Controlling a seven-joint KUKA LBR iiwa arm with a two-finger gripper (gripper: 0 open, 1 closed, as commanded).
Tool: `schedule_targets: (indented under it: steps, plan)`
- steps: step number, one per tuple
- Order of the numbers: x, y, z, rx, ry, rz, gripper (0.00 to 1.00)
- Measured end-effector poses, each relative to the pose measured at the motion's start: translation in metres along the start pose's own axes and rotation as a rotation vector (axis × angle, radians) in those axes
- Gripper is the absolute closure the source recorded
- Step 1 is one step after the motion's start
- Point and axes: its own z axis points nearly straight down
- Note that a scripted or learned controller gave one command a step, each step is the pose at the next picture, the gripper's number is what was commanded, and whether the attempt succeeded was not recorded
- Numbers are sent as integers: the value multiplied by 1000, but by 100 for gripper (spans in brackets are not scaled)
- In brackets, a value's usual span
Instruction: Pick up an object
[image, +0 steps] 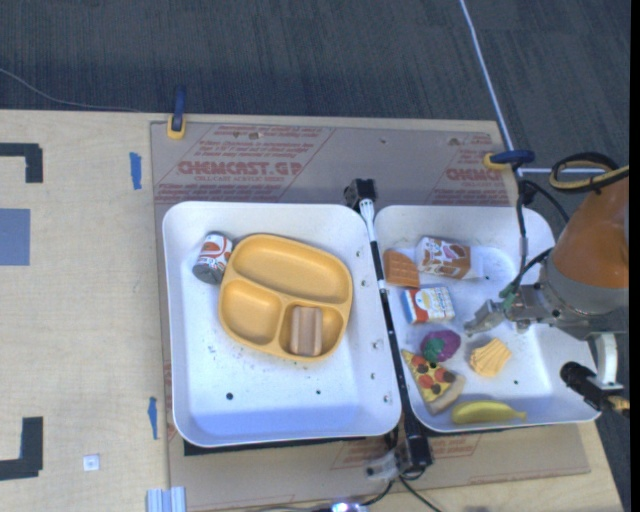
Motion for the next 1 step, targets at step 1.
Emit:
schedule_targets:
  steps: [1]
  plan:
    - [47,-26,10,3,6,-2,0]
